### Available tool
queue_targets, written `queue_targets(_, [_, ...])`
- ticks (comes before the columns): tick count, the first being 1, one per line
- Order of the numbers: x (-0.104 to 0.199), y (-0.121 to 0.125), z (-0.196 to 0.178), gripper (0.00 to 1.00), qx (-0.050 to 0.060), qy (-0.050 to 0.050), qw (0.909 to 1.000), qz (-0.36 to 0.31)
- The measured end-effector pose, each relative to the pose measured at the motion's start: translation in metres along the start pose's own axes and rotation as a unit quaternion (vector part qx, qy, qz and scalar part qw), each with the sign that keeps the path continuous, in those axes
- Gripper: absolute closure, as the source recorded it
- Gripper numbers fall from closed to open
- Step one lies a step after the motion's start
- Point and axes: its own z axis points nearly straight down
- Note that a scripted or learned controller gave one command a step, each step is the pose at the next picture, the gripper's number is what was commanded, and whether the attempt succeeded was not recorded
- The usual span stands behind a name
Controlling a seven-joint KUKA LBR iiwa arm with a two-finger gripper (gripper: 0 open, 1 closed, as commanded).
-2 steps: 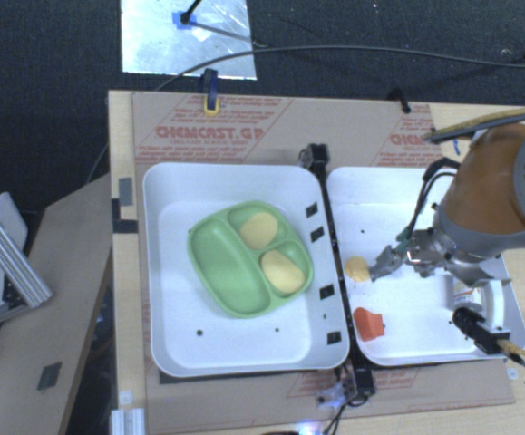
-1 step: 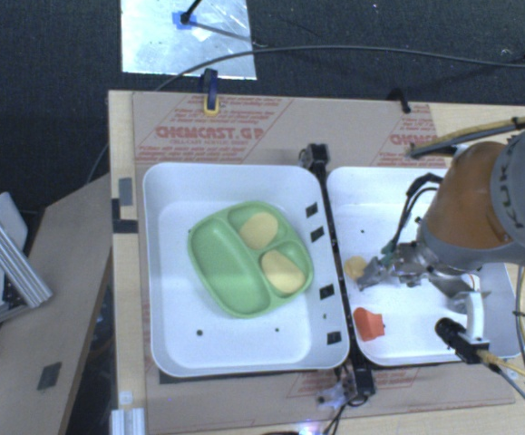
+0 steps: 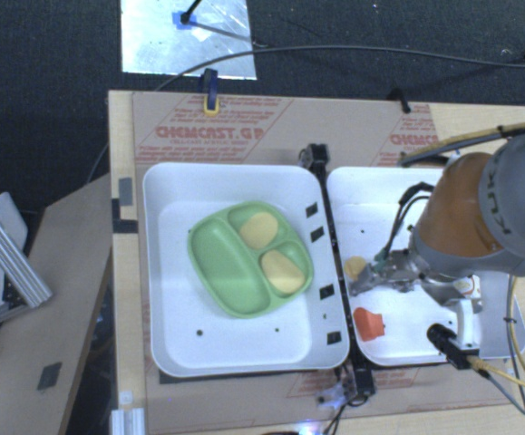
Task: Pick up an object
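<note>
Hand [image 3: 364, 281] low in right bin [image 3: 371, 198], beside yellow piece [image 3: 355, 266]; opening unclear.

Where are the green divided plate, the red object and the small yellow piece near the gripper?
green divided plate [image 3: 221, 265]: camera view, left bin, on its bare large compartment.
red object [image 3: 369, 323]: camera view, right bin, on its middle.
small yellow piece [image 3: 355, 266]: camera view, right bin by the divider, on its top.

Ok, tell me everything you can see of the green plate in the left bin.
The green plate looks like matte plastic, rounded, with three compartments: one large at its left, two smaller at its right. Each smaller one holds a pale yellow piece. It lies flat, turned askew, near the middle of the left bin, resting on the bin floor.
</note>
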Motion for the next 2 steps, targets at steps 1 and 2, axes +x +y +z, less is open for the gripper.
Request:
queue_targets(1, [0.000,0.001,-0.012,1.00,-0.002,0.000,1.0000,0.000])
queue_targets(2, [-0.002,0.002,-0.055,1.00,-0.003,-0.001,1.0000,-0.001])
